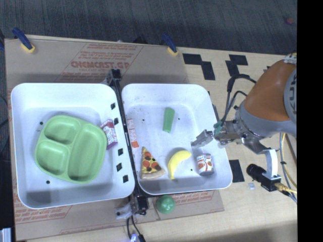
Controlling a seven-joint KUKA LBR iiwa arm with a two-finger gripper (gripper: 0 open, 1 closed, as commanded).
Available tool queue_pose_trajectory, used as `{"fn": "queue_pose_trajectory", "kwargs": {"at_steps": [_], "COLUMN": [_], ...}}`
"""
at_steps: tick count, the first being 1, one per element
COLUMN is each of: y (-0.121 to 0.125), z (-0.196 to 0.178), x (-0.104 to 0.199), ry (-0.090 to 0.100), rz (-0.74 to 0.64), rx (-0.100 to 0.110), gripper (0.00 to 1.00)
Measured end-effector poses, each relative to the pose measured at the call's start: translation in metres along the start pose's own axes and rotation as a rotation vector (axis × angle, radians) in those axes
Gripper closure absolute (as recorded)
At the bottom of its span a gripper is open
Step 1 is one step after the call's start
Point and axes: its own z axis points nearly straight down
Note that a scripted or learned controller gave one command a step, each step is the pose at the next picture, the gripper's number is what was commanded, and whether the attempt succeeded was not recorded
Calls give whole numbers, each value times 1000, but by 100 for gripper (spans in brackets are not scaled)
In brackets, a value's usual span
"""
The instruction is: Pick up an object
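Metal gripper [203,138], fingers' state impossible to tell, hovered over right bin [151,91]. Just below: small red-labelled can [204,164], curved yellow banana [177,161], wedge-shaped pizza slice [151,163]; green block [168,119] farther up. Green sectioned plate [70,148] in left bin [30,92].

Single fixed overhead view, slanted down.
Looks from mid-height onto both white bins [30,195] at frame centre; arm [270,97] entering from right edge.

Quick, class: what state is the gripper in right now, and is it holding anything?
Gripper: over the right bin, above the can; open or closed cannot be told, and nothing is seen in it.
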Motion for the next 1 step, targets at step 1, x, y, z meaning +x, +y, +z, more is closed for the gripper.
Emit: {"fn": "queue_pose_trajectory", "kwargs": {"at_steps": [1], "y": [32], "z": [131], "x": [54], "ry": [1], "rz": [-4], "rx": [3], "gripper": [0]}}
